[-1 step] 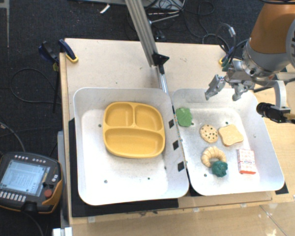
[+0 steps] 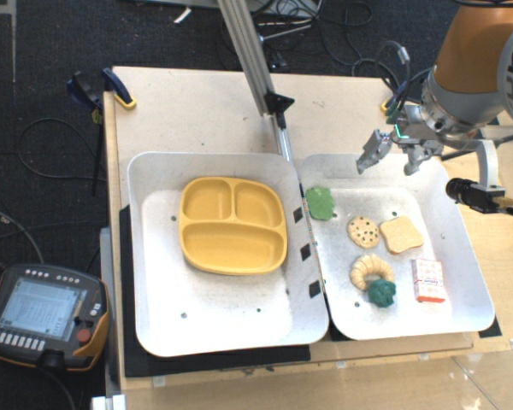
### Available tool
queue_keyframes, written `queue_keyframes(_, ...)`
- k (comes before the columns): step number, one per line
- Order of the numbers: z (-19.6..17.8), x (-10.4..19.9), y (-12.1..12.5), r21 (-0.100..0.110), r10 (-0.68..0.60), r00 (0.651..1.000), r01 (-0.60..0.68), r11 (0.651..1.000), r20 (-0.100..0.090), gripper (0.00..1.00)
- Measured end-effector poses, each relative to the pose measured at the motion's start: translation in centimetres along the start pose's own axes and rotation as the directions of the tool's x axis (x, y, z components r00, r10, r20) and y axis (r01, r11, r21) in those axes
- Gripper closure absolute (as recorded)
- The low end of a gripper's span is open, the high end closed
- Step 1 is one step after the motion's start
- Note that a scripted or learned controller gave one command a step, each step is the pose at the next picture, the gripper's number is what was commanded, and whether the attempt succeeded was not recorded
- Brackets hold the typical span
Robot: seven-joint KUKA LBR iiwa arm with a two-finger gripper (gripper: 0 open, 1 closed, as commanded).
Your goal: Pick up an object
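Observation:
My gripper (image 2: pixel 392 157) hangs open above the far edge of the right bin (image 2: pixel 462 229), its two fingers spread apart with nothing between them. Below it in that bin lie a green leafy piece (image 2: pixel 320 202), a chocolate-chip cookie (image 2: pixel 362 231), a slice of toast (image 2: pixel 401 235), a croissant (image 2: pixel 370 270), a dark green broccoli piece (image 2: pixel 380 292) and a small white-and-red carton (image 2: pixel 427 280). The cookie and toast are nearest to the gripper, a little toward the front.
The left bin (image 2: pixel 154 229) holds a yellow divided plate (image 2: pixel 233 225). A slanted metal pole (image 2: pixel 250 45) rises from between the bins at the back. A teach pendant (image 2: pixel 38 314) rests at the front left, off the bench.

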State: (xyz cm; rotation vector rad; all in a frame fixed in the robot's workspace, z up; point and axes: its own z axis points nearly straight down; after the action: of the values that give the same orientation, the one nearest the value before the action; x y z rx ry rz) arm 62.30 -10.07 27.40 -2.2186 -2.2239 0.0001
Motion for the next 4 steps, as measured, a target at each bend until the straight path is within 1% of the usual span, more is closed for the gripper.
queue_keyframes(1,6.3,0.5,-0.3,0.007,0.002,1.000,-0.002,1.000,0.000,0.00)
queue_keyframes(2,12.8,0.6,-0.6,0.007,0.003,1.000,-0.003,1.000,0.000,0.00)
queue_keyframes(3,17.7,0.5,-0.4,-0.005,0.003,1.000,-0.003,1.000,0.004,0.00)
queue_keyframes(4,16.3,0.6,-0.2,-0.011,0.003,1.000,-0.003,1.000,0.003,1.00)
